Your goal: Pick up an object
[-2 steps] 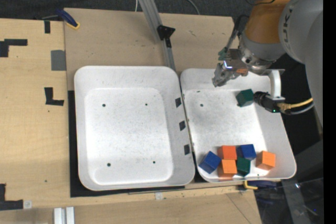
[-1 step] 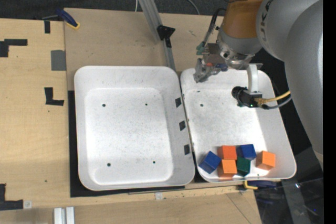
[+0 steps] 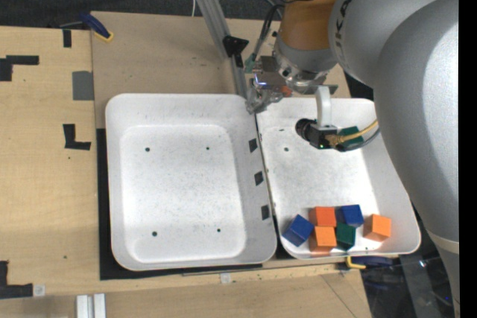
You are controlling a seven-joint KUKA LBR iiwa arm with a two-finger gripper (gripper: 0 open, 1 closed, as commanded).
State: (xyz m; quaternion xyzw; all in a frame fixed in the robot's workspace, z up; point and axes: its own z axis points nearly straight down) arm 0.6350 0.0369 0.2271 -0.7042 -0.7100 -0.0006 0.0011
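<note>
Grey arm (image 3: 406, 48) over the right bin (image 3: 313, 182), blocks (image 3: 325, 217) clustered at its near edge.
The gripper (image 3: 262, 91) hangs by the rim shared with the left bin (image 3: 179, 175); whether it is spread or pressed together, I cannot tell. Six small blocks, three orange, two blue and one dark green, are touching.

Pale wooden bench (image 3: 45, 182): bears two shallow white bins side by side, left bin (image 3: 179, 102) on a black mat (image 3: 104, 234), right bin (image 3: 328, 182) just beside it. Carries black tape marks (image 3: 72, 136) and a grey patch (image 3: 83, 85) at left, plus a blue-and-yellow clamp (image 3: 97, 26) near the far edge.
</note>
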